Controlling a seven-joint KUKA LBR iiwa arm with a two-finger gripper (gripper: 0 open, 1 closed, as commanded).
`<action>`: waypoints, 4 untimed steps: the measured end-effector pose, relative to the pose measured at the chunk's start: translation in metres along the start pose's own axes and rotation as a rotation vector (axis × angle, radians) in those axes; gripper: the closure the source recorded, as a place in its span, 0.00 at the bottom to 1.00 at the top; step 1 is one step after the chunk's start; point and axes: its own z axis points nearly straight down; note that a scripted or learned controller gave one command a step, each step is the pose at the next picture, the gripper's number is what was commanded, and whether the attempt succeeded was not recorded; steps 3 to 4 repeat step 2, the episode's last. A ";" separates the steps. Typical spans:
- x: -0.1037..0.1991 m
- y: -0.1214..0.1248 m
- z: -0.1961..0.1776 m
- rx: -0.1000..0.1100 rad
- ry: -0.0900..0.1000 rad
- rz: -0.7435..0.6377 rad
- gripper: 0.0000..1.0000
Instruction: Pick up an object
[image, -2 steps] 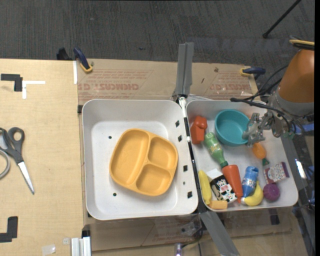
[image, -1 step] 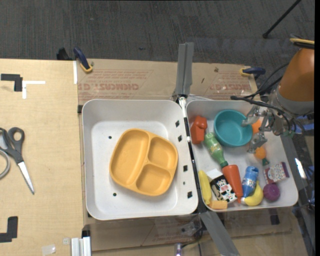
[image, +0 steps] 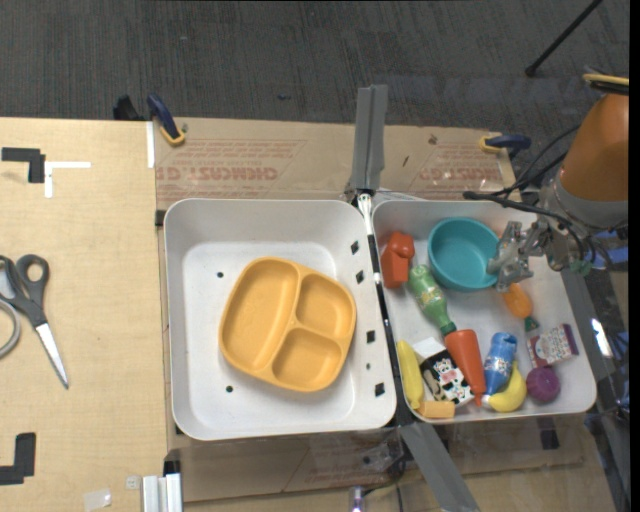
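Here the grey two-finger gripper (image: 512, 262) is shown low over the right shallow white plastic bin (image: 588, 395), at the right rim of the round teal plastic bowl (image: 462, 254) and just above a small orange carrot-shaped toy (image: 517, 300). Nothing is seen between its ends, and whether it is spread or closed cannot be told at this slant.

No single object is fixed by the task. The candidates all lie in the right bin: an orange-red pepper-shaped toy (image: 398, 257), a green plastic bottle (image: 430, 295), an orange-red plastic cylinder (image: 464, 356), a blue plastic bottle (image: 499, 360), a yellow toy banana (image: 508, 395), a purple ball-shaped toy (image: 543, 384) and a small black-and-white cow-print carton (image: 446, 380). The left shallow white plastic bin (image: 190, 330) bears a yellow three-compartment plastic plate (image: 288, 323).

The step is judged to be an approach. A sound grasp is best made on one isolated piece, the carrot-shaped toy being nearest; the bowl's rim should be cleared, and closure centred on the toy's narrow axis before lifting straight up.

Reversed red print is seen on the brown cardboard sheet (image: 240, 170) behind the bins, but it is not read with certainty. A small labelled white packet (image: 553, 345) bears print too small to be read.
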 end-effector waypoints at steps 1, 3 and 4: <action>-0.003 0.000 -0.003 0.001 -0.013 0.001 0.00; 0.002 -0.006 0.027 -0.002 -0.012 0.028 0.00; 0.002 -0.006 0.027 -0.002 -0.012 0.028 0.00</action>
